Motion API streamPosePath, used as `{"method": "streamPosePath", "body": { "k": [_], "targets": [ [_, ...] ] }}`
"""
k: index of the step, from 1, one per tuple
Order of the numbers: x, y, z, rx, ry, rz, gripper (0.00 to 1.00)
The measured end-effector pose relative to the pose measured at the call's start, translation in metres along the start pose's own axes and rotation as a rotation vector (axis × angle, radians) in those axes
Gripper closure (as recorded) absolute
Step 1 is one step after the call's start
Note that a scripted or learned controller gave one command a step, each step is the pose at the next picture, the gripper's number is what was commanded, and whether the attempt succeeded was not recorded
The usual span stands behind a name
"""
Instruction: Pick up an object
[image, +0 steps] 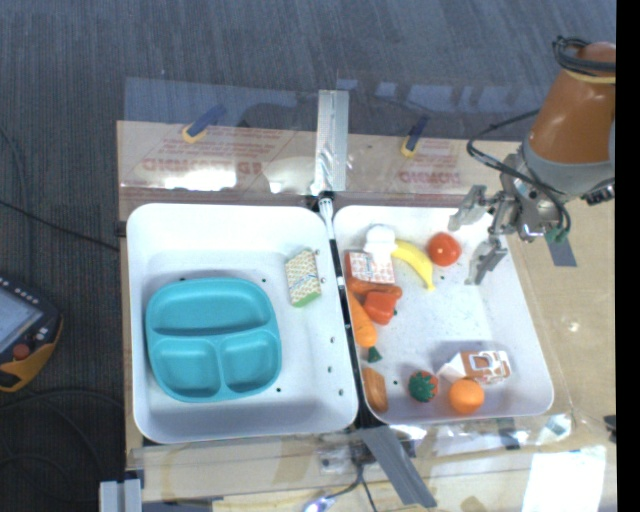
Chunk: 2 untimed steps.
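Note:
My gripper (477, 238) hangs over the right bin's (530, 340) far right corner, open, with nothing between its fingers. Just left of it lies a red tomato (444, 248), close to the fingers but apart from them. A yellow banana (412, 262) lies beside the tomato. Along the bin's left side are a white bottle (379, 238), a small carton (368, 267), a red pepper (380, 303) and an orange carrot (362, 322). Near the front lie a strawberry (424, 385), an orange (466, 396), a clear-wrapped packet (485, 365) and a brown roll (374, 388).
The left bin (150, 240) holds a teal divided plate (212, 335) and a speckled sponge (302, 277) near the divider. A metal post (331, 140) stands behind the bins' junction. The arm's orange band (575, 100) rises at the upper right.

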<state>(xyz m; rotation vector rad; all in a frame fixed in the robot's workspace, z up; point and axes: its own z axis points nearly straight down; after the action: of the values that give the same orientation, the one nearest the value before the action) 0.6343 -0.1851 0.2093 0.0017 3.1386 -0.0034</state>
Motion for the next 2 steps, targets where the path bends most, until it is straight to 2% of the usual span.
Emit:
{"method": "streamPosePath", "body": {
  "k": [1, 2],
  "targets": [
    [-0.024, 0.017, 0.113, 0.002, -0.001, -0.022, 0.0],
    [0.014, 0.073, 0.119, -0.001, -0.009, 0.004, 0.0]
  ]
}}
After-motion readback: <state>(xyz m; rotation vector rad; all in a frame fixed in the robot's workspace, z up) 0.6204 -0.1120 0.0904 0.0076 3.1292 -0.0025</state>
